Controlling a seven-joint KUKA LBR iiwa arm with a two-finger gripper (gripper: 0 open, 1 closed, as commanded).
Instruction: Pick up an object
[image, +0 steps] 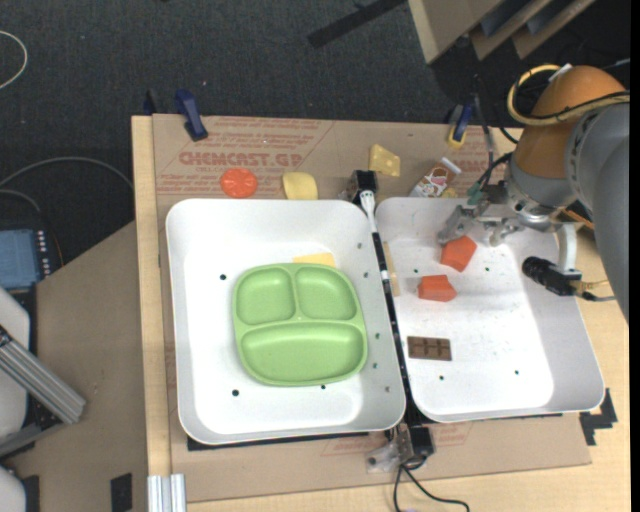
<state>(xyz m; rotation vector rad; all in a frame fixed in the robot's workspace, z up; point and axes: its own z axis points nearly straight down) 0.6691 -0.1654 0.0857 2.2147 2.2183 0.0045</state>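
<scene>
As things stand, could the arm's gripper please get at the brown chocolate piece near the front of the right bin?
Probably yes. The chocolate piece lies flat and alone on the right bin floor, with nothing on top. The gripper is over the same bin, by the upper orange block; the lower orange block sits off the direct way.

Even overhead light from my feed, fairly bright. White bins (200, 390) near blown-out, little surface detail. Soft short shadows under green divided plate (298, 325) and orange blocks (437, 289). Dark floor at top underexposed. Overall image soft, low resolution; arm (575, 130) at right edge slightly blurred. Cardboard print legible but fuzzy.
</scene>
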